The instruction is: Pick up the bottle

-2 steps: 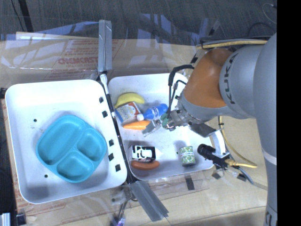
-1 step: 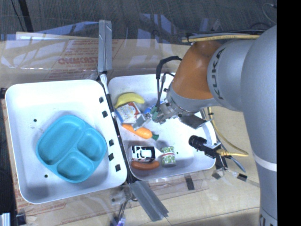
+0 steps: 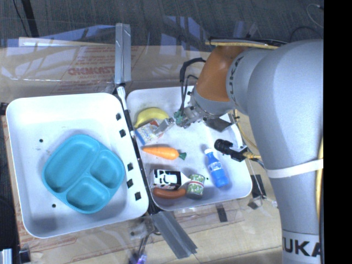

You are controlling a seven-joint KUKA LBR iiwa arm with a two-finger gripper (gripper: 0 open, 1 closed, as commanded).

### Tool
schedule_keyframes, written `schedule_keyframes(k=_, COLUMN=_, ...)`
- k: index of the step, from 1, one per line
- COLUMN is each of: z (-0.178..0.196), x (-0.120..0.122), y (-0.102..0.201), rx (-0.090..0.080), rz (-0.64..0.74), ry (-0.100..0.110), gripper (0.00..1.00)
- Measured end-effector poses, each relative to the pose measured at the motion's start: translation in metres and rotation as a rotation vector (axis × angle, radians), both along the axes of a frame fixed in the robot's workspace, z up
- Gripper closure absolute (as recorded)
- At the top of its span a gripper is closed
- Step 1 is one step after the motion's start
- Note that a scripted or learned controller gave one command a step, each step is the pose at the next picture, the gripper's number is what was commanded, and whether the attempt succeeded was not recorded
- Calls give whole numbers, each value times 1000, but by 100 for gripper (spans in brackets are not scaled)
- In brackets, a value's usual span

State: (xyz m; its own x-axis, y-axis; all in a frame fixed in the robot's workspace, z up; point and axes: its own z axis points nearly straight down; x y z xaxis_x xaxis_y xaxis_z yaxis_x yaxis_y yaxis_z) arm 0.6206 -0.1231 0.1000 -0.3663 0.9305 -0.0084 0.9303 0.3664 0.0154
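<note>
The bottle [image 3: 216, 170] is small, with a blue label and a white cap, and lies in the right part of the right bin [image 3: 235, 187], cap pointing to the far side. My gripper [image 3: 180, 117] hangs low over the far part of that bin, left of and beyond the bottle and well apart from it. Its tip is next to a yellow banana [image 3: 151, 115] and a silver-and-red packet [image 3: 152, 130].
The right bin also holds an orange carrot [image 3: 160, 153], a black-and-white carton [image 3: 167, 177], a green can [image 3: 195, 186] and a brown sausage [image 3: 168, 192] near its front. A blue divided tray [image 3: 82, 172] lies in the left bin [image 3: 33, 114].
</note>
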Motion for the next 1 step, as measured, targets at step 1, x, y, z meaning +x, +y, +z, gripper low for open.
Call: schedule_keyframes(k=1, z=0, x=-6, y=-10, rx=12, rz=-488, ry=8, gripper=0)
